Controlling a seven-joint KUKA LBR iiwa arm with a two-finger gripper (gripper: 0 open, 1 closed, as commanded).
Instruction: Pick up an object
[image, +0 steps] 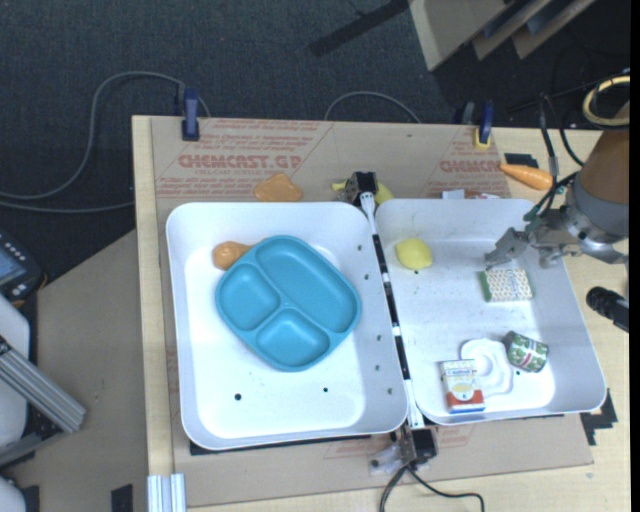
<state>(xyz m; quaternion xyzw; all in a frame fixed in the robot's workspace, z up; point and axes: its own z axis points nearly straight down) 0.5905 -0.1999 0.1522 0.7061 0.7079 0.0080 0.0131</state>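
The right bin (560, 330) holds the likely target — a green-edged patterned packet (508, 284), lying flat just below the gripper (520, 247), its long axis running roughly across the bin. The arm (605, 185) leans in from the bin's right rim, wrist low. The jaws look spread, pinching nothing — the packet sits directly beneath them.

The scene is lit evenly and brightly from overhead, and the two white bins (200, 300) are rendered almost blown out. Only soft, short shadows are cast beneath the blue tray (287, 300). The dark floor is left dim, and slight softness is seen throughout
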